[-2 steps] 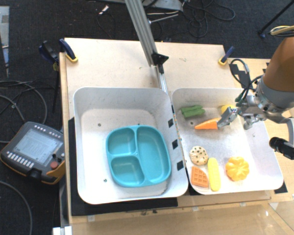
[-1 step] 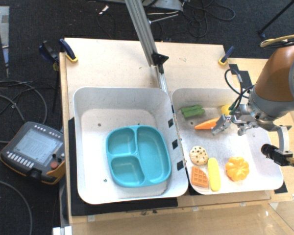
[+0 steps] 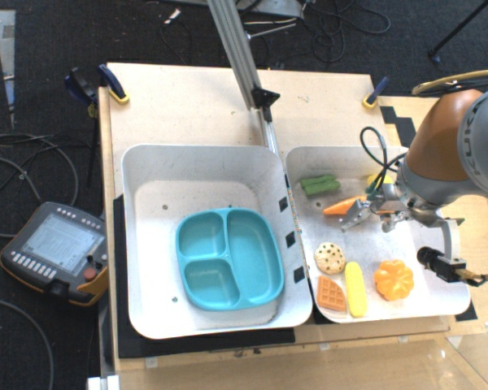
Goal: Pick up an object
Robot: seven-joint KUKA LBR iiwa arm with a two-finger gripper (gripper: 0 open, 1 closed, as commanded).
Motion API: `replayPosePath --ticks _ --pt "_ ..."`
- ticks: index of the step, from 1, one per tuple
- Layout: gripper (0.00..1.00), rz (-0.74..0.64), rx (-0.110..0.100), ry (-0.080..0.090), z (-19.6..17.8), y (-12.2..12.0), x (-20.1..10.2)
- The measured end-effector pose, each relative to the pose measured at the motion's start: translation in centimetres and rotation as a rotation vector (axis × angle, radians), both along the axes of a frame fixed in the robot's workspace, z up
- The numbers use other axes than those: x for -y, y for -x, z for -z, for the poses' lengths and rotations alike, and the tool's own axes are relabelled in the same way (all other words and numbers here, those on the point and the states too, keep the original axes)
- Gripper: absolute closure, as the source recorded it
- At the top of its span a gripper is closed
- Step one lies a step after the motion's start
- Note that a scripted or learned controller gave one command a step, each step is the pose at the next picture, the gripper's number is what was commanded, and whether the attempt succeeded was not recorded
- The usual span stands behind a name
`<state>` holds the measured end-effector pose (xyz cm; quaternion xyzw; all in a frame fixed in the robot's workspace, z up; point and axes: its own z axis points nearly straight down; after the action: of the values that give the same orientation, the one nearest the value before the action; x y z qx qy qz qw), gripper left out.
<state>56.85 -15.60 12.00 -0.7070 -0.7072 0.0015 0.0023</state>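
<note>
The right bin (image 3: 439, 299) holds several toy foods. An orange carrot (image 3: 337, 209) lies near its middle, with a green pod (image 3: 320, 184) just behind it. Along the front are a spotted cookie (image 3: 329, 257), a waffle (image 3: 332, 294), a yellow corn cob (image 3: 355, 288) and an orange pepper (image 3: 393, 279). My gripper (image 3: 359, 212) is low in the right bin, at the carrot's right end and apparently touching it. The grey arm with its orange band (image 3: 439, 136) reaches in from the right.
The left bin (image 3: 146, 299) holds a teal divided plate (image 3: 228, 258). A metal pole (image 3: 240, 51) slants down to the gap between the bins. Clamps sit at the bench's back corners. A teach pendant (image 3: 57, 250) lies on the floor to the left.
</note>
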Motion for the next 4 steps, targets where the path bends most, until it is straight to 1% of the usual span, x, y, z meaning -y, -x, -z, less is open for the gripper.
replayPosePath --ticks 1,2,3,4 --pt "1.0 0.0 0.007 0.002 -1.3 -0.1 0.1" --pt "1.0 0.002 0.011 0.003 -6.4 0.5 0.8" --pt "1.0 -0.002 0.012 0.004 -10.8 -0.2 0.9" --pt "1.0 -0.003 0.013 0.004 -16.2 -0.3 0.9"
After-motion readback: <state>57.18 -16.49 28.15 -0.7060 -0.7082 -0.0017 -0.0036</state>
